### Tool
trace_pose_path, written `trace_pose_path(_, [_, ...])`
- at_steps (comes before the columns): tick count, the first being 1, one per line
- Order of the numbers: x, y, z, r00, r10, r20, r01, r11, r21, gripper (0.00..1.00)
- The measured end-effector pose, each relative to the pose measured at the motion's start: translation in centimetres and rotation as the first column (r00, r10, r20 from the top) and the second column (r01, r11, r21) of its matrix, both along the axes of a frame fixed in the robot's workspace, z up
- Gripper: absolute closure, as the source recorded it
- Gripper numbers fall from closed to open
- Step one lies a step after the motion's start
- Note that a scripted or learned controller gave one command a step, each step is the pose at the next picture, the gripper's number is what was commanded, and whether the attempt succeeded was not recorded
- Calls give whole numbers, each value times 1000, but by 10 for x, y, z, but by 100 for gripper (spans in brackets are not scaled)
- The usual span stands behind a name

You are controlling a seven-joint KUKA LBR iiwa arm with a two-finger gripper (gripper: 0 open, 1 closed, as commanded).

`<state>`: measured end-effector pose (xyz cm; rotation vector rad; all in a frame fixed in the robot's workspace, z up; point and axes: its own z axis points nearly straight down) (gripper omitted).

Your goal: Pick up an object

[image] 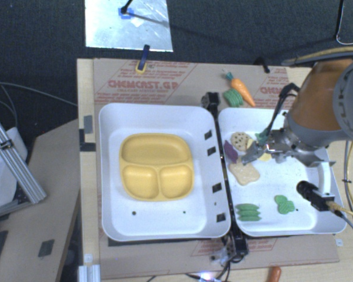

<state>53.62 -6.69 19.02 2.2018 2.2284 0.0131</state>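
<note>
- The pincer (254, 153) hangs low in the right bin (317, 225); whether it is spread or pressed together, I cannot tell.
- A tan bread-shaped toy (245, 173) lies just below it (cookie (240, 139) just above).

glossy white plastic bins (159, 113), a matt yellow plastic tray (156, 165), printed brown cardboard (182, 78) beneath.

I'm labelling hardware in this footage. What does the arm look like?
The arm is bulky and rounded, grey with a broad orange band above the wrist. A thin black cable loops along it toward the gripper, a small mix of dark and metallic parts.
</note>
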Motion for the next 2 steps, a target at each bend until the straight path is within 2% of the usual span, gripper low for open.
trace_pose_path(1, [-37, 50, 106, 1000, -1, -1, 1, 1000, 3, 0])
trace_pose_path(2, [-49, 121, 194, 1000, 1, -1, -1, 1000, 4, 0])
